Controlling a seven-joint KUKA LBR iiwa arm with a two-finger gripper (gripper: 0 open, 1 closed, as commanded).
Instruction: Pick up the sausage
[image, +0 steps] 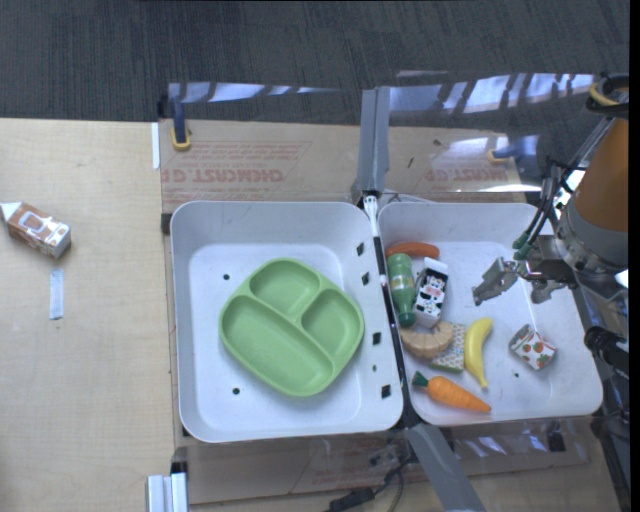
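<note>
The sausage (412, 250) lies flat near the far left corner of the right bin (560, 400), a short orange-red link set crosswise; just nearer than it a green bottle (401, 288) lies lengthwise along the bin's left wall, and beside the bottle, touching it, sits a small black-and-white carton (431, 292); nearer again comes a round tan slice of bread (426, 342) on a pale yellow sponge-like piece, then a carrot (452, 393) with a green top close to the near wall; a banana (477, 349) lies to the right of the bread, and a small white packet with red marks (533, 347) lies further right, apart from the rest. The hand (521, 281) hangs over the right half of this bin, well apart from the sausage; its two grey fingers (491, 283) are spread and released, with nothing between them; the arm above it shows its orange band (606, 190). The left bin (190, 330) holds a green divided plate (291, 326); out on the worktop (80, 400) to the far left lies a small orange-and-white carton (38, 230).
</note>
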